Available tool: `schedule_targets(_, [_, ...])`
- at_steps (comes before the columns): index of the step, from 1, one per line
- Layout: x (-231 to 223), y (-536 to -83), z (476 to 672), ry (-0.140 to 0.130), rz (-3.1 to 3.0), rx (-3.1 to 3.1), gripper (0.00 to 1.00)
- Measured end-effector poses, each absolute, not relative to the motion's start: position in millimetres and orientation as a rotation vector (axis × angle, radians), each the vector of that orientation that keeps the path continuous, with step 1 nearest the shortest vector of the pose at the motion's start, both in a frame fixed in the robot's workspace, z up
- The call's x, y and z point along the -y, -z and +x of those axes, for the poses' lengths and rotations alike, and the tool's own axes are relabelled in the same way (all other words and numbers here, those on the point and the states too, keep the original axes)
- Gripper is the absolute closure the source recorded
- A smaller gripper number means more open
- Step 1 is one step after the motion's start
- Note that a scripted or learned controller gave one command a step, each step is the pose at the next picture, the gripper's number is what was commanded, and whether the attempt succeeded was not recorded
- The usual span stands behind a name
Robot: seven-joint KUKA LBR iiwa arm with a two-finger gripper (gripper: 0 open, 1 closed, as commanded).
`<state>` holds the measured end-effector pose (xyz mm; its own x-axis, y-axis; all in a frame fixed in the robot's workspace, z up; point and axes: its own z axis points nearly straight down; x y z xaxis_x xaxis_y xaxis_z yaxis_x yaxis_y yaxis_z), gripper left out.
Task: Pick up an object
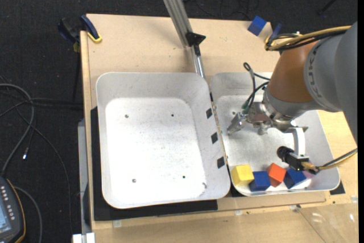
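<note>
Arm [310, 74] reaches in over the right bin [227, 91], orange band above the wrist. Gripper [253, 119] sits low over the middle of that bin's floor; cannot tell its state, the wrist hides it from above. Nothing visibly held. Blocks are clustered along the right bin's near edge: yellow block [242, 173] at the left, blue block [260, 180] just beside it, orange block [277, 173] next, second blue block [294, 178] at the right end. All lie apart from the gripper. Left bin [151, 139] adjoins the right bin. Another blue block [257, 25] lies on the bench [136, 42] outside the bins, beyond the arm.
</note>
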<state>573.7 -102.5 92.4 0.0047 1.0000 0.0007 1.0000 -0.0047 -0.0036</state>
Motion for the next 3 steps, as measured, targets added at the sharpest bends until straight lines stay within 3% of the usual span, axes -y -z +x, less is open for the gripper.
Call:
schedule_targets(1, [138, -129, 634.7, 0.005, -2.226, 2.229, 0.00])
schedule_targets(2, [98, -152, 583.9, -0.001, -2.215, 2.224, 0.00])
schedule_targets(3, [104, -136, 538.0, -0.006, -2.221, 2.215, 0.00])
